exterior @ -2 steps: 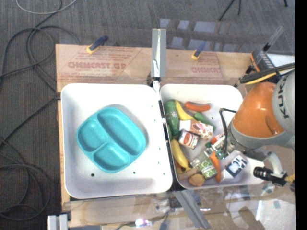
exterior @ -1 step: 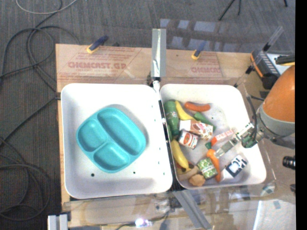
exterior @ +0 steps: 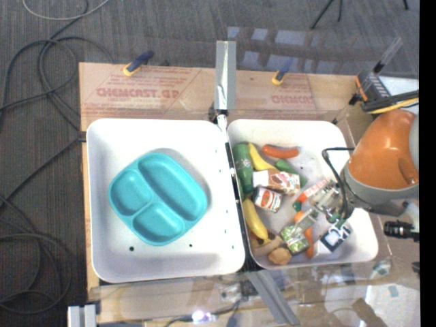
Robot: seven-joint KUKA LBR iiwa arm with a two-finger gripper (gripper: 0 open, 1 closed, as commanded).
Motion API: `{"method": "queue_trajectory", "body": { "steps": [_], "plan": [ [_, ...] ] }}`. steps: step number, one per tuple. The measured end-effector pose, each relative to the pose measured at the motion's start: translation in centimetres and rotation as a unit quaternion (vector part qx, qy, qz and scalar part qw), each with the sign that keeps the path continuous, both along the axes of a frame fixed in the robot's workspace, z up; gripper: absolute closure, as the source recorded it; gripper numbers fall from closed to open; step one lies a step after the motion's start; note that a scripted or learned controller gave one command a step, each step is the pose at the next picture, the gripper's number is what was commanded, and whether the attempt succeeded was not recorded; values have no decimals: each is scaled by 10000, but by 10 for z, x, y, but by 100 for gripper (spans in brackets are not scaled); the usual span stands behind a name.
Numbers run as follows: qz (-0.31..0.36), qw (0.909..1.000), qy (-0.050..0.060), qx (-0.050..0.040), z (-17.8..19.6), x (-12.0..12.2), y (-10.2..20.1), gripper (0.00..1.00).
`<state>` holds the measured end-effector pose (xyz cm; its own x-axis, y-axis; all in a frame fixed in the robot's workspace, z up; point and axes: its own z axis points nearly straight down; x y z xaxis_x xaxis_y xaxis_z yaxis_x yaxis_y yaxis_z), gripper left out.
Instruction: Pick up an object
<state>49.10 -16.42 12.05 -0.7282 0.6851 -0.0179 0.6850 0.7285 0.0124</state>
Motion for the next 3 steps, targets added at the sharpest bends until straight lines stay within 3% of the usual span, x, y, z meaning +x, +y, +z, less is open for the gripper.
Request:
{"method": "queue_trajectory", "body": {
  "steps": [1, 2, 3],
  "plan": [
    [1246, 9922, -3, -21, -27, 1, 29, 0],
    [692, 9975, 107, 18, -15, 3, -19, 0],
    [1344, 9908, 158, -4, -25, 134, -17, 0]
  ]
}}
